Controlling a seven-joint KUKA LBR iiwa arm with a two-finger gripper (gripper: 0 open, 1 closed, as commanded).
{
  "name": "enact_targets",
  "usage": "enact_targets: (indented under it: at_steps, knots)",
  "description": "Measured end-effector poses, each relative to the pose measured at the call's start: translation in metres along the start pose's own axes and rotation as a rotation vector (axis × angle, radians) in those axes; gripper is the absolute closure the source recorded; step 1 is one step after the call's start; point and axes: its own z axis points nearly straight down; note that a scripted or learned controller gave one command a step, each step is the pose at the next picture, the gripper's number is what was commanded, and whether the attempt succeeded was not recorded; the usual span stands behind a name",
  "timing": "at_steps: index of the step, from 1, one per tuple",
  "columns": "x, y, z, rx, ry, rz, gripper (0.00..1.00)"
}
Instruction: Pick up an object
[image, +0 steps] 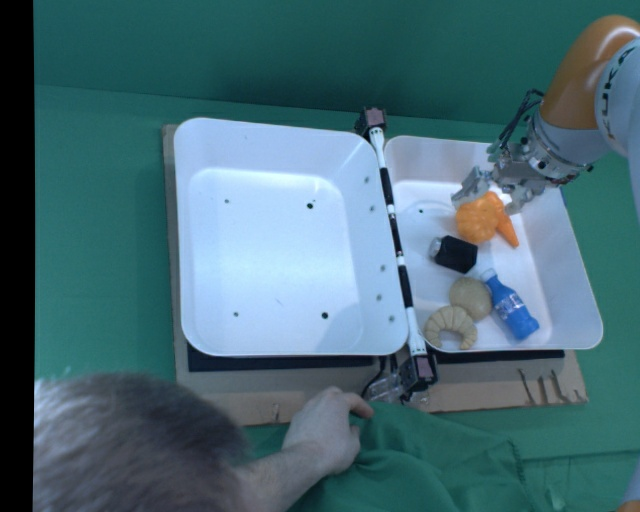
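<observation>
The right bin (575, 300) holds several small objects. An orange lumpy toy (480, 218) lies near its back, with an orange carrot-like piece (508, 231) against its right side. My gripper (494, 193) hangs just above the orange toy, open, with one finger (468, 187) to the toy's left and the other over its right edge. Nothing is between the fingers. Toward the front lie a black box (455, 253), a beige round object (470, 296), a croissant (452, 325) and a blue bottle (512, 308).
The left bin (200, 150) sits beside the right one, with a black-and-white divider rail (395, 240) between them. A person's hand (325, 425) rests at the bench's front edge, and their head (120, 440) is at the lower left.
</observation>
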Motion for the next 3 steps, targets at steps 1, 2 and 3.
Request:
enact_targets:
  at_steps: [1, 2, 3]
  knots:
    - [-0.004, 0.003, 0.031, -0.009, -0.003, 0.002, 0.00]
    - [-0.006, 0.005, 0.015, -0.019, -0.007, 0.005, 1.00]
    - [-0.007, 0.003, -0.050, -0.009, 0.000, -0.001, 1.00]
